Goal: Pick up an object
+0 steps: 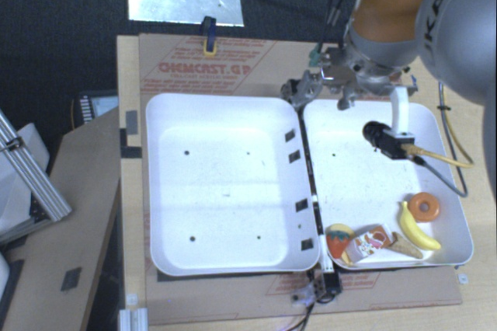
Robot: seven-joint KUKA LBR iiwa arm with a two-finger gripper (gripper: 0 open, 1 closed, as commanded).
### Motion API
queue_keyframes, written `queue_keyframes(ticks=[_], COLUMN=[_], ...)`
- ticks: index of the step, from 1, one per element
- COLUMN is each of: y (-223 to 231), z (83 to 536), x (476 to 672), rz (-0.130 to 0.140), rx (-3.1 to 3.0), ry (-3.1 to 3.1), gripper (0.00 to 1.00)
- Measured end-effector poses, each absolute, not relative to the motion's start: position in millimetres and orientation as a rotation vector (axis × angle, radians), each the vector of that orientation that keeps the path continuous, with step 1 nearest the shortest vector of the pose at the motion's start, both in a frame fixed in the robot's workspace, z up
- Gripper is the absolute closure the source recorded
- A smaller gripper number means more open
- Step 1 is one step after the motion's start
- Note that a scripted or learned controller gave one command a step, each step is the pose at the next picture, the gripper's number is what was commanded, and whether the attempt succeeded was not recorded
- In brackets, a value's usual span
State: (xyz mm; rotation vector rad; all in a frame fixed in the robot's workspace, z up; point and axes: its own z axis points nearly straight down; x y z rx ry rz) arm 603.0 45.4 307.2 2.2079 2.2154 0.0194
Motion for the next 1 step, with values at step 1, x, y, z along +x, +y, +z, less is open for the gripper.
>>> queue_keyframes(ticks=[1], y=[73.6], z=[390.1], x=[572.9], rz=[0.016], rx=[2.209], ry=[2.226], gripper=[0.00])
